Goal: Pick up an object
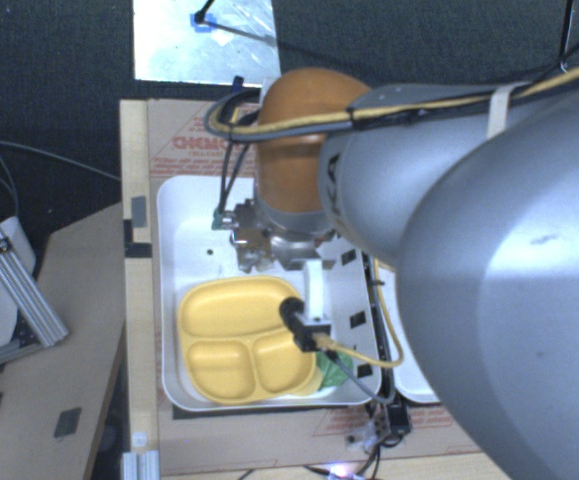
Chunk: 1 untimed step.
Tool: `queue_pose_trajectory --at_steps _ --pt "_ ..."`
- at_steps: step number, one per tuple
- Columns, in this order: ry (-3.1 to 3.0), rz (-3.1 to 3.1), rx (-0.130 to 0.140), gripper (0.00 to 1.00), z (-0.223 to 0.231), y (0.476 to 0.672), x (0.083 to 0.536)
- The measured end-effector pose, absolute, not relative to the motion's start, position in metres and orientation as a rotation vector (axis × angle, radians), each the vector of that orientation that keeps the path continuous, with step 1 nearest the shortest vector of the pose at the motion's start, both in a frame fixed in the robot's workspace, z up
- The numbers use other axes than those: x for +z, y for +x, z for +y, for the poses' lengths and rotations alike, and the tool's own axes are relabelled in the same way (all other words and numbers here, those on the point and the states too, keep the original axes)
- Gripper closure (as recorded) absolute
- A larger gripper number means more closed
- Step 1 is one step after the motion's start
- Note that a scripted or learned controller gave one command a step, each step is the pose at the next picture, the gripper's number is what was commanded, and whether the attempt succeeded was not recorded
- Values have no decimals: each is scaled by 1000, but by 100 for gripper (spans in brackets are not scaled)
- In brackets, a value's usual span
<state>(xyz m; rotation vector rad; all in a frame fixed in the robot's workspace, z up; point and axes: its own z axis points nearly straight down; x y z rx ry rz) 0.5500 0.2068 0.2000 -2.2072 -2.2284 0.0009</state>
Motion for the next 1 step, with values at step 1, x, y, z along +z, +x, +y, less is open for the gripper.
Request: queue_pose_trajectory --at_steps 1 --pt "-2209 -2229 -1 100 231 483 238"
